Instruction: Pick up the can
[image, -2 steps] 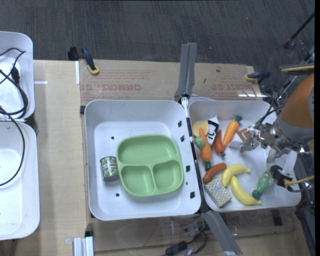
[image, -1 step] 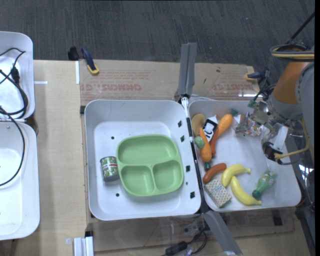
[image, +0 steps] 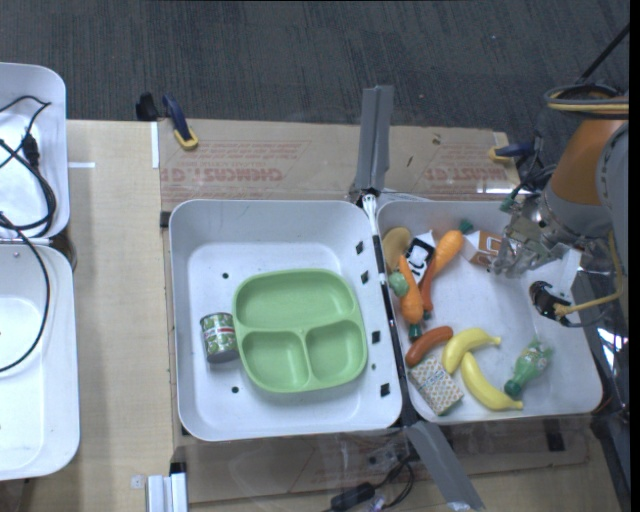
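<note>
You have the can (image: 217, 336) lying on its side in the left bin (image: 190, 260), at the lower left of that bin's floor, touching or just beside the left edge of the green divided plate (image: 300, 328). Its label looks green with a pale band, though the print is too small to read.

Your gripper (image: 512, 262) sits at the right of the frame, over the upper right part of the right bin (image: 570, 380), well apart from the can. The metal fingers point down and to the left, near a small orange-and-white box (image: 485, 246). You cannot tell from this slant whether the fingers are parted or closed, and nothing is visibly caught between them. The orange band of the arm (image: 580, 165) shows just above the wrist, at the upper right.

In the right bin you also see two carrots (image: 441, 256) leaning along the left wall, a red sausage-shaped piece (image: 430, 343) below them, two bananas (image: 478, 366) near the bottom centre, a patterned sponge-like block (image: 437, 386) at the lower left, and a green bottle (image: 527, 367) lying at the lower right.

Between the two bins a grey divider post (image: 375, 135) runs up toward the top of the frame.
</note>
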